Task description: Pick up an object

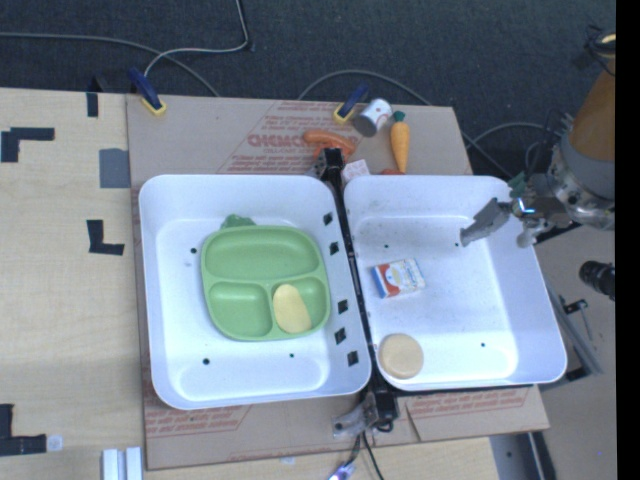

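Observation:
My gripper [498, 230] hangs over the right edge of the right bin [520, 363], open, with nothing between its fingers. A small blue, white and red box [398, 277] lies flat near the middle of that bin, to the left of and below the gripper. A round tan disc [401, 355] rests near the bin's front left corner. In the left bin [170, 268] sits a green divided plate [262, 258] with a yellow piece [291, 308] in its lower right compartment.
Behind the bins on the cardboard lie a toy carrot [399, 142], a small grey and white can [374, 116], an orange-red item [330, 140] and clamps [148, 92]. A black divider [345, 268] runs between the bins. Cables cross the dark floor at the back.

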You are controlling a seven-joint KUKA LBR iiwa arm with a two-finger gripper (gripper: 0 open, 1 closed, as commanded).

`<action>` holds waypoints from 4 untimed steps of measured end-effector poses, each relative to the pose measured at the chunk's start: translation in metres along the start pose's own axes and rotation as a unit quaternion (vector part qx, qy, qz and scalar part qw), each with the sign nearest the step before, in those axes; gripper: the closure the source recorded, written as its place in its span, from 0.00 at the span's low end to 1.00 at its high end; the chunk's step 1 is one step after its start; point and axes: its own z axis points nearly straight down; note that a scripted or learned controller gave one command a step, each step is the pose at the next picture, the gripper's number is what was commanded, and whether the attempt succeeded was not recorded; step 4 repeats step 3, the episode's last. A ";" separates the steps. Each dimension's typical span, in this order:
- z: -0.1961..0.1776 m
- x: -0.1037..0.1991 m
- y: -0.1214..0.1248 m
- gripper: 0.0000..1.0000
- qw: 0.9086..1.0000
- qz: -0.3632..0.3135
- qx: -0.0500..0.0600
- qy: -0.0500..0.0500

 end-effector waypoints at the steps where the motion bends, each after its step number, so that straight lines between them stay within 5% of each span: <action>1: 0.085 0.047 0.021 0.00 1.000 -0.001 0.001 0.001; 2: 0.184 0.070 0.036 0.00 1.000 0.000 0.000 0.000; 3: 0.175 0.070 0.035 1.00 1.000 0.000 0.001 0.001; 4: 0.175 0.070 0.035 1.00 1.000 0.000 0.001 0.001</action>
